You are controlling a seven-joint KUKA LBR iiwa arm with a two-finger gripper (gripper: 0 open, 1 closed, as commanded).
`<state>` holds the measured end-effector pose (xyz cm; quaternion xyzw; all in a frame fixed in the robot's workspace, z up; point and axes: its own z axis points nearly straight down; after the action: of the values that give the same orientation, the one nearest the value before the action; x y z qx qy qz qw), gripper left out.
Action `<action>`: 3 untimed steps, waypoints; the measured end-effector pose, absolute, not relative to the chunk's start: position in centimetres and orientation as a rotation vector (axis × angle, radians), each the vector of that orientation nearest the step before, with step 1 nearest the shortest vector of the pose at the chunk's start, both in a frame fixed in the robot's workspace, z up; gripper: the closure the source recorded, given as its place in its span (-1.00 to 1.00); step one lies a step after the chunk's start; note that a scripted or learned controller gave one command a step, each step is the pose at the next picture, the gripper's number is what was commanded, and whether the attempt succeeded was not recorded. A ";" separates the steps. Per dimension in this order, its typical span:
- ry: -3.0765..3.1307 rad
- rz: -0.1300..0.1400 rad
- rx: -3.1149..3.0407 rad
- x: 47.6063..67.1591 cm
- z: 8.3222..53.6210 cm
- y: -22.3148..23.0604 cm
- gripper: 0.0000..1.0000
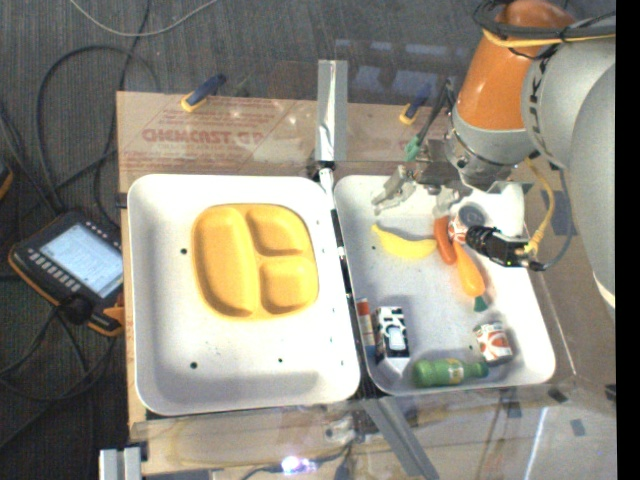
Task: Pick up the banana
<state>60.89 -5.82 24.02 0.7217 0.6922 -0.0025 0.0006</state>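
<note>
The banana [404, 242] lies in the upper left of the right bin [530, 368], its long axis roughly left to right. The gripper [405, 190] hangs just above it in the frame, fingers spread open, holding nothing.

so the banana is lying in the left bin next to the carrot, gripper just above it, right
Not quite: the camera view shows the banana in the right bin, not the left. It does lie next to the carrot, with the gripper just above it.
</note>
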 end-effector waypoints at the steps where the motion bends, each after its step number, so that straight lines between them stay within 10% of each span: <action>1: 2.155 -0.005 2.283 62.1 12.1 -10.0 -1.00; 2: 2.113 0.007 2.311 64.5 9.0 -10.1 -1.00; 3: 2.417 0.008 1.987 57.9 9.0 -11.2 -1.00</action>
<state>57.91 -11.21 9.00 0.6351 0.7724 0.0026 0.0063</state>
